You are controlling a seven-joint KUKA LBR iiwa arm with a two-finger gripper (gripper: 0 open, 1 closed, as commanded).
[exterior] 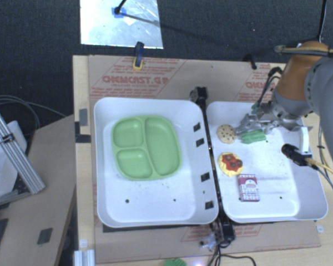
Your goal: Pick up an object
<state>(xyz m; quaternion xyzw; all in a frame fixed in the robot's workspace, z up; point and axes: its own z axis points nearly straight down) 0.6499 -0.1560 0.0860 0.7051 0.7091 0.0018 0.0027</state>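
In the right bin (277, 204) lie a tan cookie (226, 132), a yellow and red pizza toy (230, 163), a red and white box (248, 188) and a green oblong toy (254, 137). My gripper (247, 127) reaches in from the right and sits low at the bin's upper middle. It is right above the green toy and touching or nearly touching it, with the cookie just to its left. I cannot tell whether it has hold of the green toy.
The left bin (105, 193) holds a green divided plate (146, 147). A ridge with black clips (206, 154) separates the two bins. The grey arm with its orange band (299, 76) hangs over the right bin's upper right corner.
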